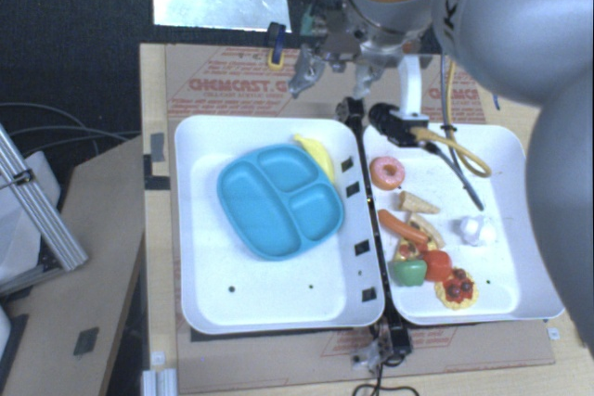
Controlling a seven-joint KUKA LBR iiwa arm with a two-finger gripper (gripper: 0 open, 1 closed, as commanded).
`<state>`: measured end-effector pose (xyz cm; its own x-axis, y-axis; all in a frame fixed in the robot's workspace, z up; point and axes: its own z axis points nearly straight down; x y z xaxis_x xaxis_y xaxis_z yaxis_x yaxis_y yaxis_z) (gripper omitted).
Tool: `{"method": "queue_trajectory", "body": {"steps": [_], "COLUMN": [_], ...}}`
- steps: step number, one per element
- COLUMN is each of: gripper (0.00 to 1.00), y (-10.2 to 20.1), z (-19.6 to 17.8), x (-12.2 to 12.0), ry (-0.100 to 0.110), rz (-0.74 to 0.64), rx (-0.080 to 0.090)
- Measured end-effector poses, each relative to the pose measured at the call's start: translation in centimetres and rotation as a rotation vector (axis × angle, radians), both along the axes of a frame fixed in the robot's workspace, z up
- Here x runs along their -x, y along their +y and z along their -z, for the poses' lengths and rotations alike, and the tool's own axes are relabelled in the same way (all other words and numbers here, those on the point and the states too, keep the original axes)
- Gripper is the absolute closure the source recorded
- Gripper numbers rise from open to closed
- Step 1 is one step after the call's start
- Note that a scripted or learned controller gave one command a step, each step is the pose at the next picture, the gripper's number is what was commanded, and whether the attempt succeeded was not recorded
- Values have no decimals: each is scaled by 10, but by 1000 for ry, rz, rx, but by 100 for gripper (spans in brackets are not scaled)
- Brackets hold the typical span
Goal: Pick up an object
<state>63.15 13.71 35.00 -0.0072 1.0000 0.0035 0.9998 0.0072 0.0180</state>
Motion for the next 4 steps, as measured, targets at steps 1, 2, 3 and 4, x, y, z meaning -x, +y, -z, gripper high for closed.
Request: {"method": "queue_trajectory", "body": {"steps": [1, 2, 3, 4], "gripper": [0, 100, 100, 100], "y": [68, 62, 99, 86], "z": [-54, -61, 11, 40], "x": [48, 46, 27, 20], "ry": [11, 12, 22, 19], "rz": [-6, -3, 1, 8], "rx": [-3, 2, 4, 4]}}
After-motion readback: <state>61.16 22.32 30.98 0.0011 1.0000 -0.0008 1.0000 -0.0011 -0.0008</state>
